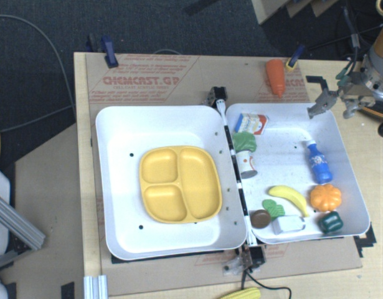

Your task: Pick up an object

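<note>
Currently the gripper [333, 102] hangs over the right bin's [284, 124] far corner, fingers seemingly spread, pinching nothing. Candidates sit clustered toward the near side: blue bottle [317, 161], banana [289, 199], orange pumpkin [326, 197]. Yellow tray [179, 184] occupies the left bin [116, 142].

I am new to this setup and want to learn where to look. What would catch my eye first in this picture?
First comes the yellow divided plate, lying alone in the left bin. Next is the right bin, crowded with small things: a banana, an orange pumpkin and a blue bottle among them. An orange carrot lies outside the bins on the board behind them, and the gripper hangs over the right bin's far right corner.
</note>
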